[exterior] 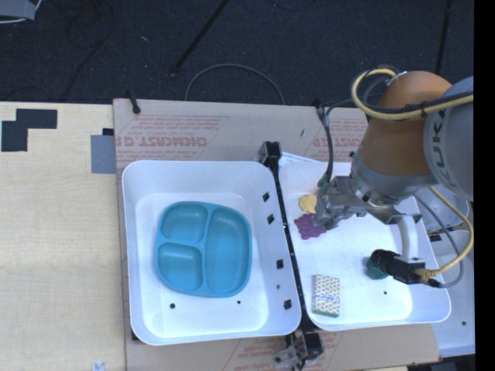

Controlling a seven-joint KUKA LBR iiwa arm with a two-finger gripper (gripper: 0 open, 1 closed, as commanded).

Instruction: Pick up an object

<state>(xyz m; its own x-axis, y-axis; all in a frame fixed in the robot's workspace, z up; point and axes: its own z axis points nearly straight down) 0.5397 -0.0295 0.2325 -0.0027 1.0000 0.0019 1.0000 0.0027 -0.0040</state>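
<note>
Grey arm [452, 141] with a rounded orange band [402, 126]; yellow cable [379, 91] loops at its 11 o'clock; dark gripper [329, 211].

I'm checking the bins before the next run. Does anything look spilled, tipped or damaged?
Nothing stands out. The blue divided plate lies flat in the left bin. In the right bin, the small patterned box, purple object and yellow object lie apart, the gripper just above them.

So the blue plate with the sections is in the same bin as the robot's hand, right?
Not quite. The camera view shows the blue divided plate in the left bin, while the gripper is over the right bin, near a purple object and a yellow one.
</note>
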